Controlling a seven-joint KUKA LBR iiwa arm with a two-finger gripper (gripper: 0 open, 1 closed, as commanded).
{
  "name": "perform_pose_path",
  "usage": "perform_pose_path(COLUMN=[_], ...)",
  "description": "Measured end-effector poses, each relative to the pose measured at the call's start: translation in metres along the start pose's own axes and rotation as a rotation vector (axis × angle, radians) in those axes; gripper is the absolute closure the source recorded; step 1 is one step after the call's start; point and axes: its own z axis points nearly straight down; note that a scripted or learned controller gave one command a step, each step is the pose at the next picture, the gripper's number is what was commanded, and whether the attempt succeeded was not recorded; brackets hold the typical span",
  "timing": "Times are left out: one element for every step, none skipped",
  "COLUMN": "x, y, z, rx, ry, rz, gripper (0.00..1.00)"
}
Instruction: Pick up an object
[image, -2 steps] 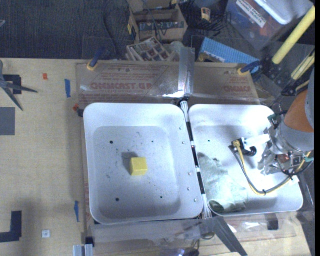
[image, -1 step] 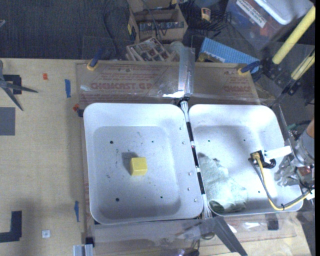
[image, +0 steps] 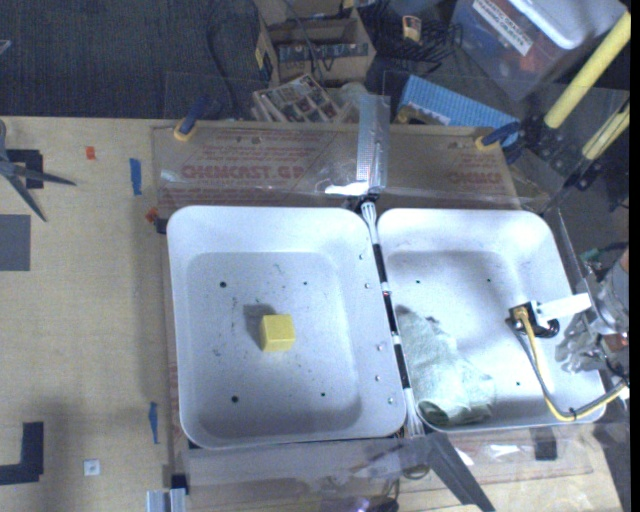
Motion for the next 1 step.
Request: perform_pose_path(x=[0.0055], y=[-0.0287], z=[0.0350], rx=[0.002], ry=[-0.001], rz=[0.005], gripper=[1.00])
